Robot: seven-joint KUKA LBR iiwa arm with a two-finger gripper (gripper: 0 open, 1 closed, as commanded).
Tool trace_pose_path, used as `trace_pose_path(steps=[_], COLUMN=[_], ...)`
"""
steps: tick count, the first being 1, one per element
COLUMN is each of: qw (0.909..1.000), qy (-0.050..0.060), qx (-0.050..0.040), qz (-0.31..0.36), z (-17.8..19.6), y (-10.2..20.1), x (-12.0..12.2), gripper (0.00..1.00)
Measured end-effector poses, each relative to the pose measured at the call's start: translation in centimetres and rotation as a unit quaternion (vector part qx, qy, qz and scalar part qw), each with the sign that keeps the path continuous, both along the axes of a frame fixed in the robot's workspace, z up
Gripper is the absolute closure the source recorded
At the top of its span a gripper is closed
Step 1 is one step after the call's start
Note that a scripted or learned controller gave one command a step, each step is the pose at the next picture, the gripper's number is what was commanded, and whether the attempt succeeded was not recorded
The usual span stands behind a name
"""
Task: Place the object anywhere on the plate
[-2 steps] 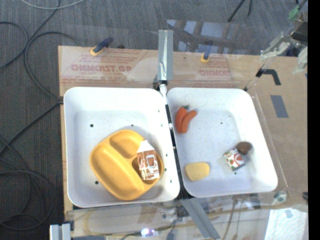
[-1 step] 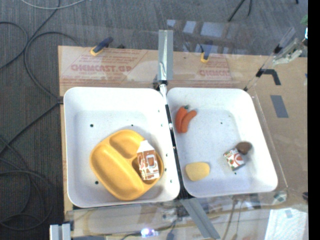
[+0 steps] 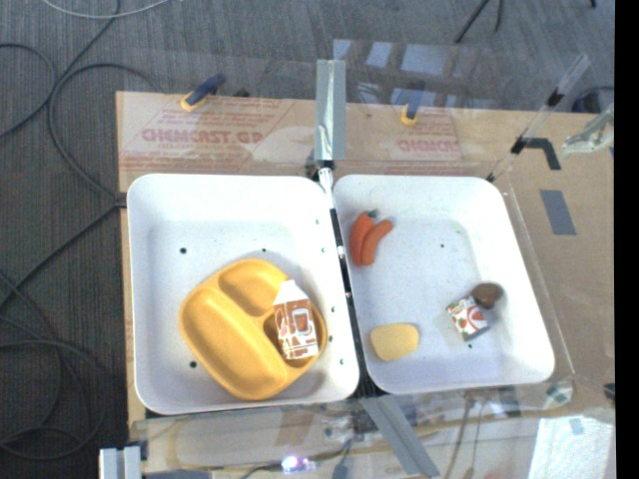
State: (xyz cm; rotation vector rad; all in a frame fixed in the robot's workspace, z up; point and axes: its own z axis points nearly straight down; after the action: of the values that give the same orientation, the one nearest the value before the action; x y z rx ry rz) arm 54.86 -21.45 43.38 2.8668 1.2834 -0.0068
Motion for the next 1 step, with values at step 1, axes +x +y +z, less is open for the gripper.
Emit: trace_pose_path(steps=[1], qw=[0.9955], qy=[0.0], qx=[0.0002], qz=[-0.094], z=[0.01], y=[-0.27], x=[-6.46], gripper=[0.0])
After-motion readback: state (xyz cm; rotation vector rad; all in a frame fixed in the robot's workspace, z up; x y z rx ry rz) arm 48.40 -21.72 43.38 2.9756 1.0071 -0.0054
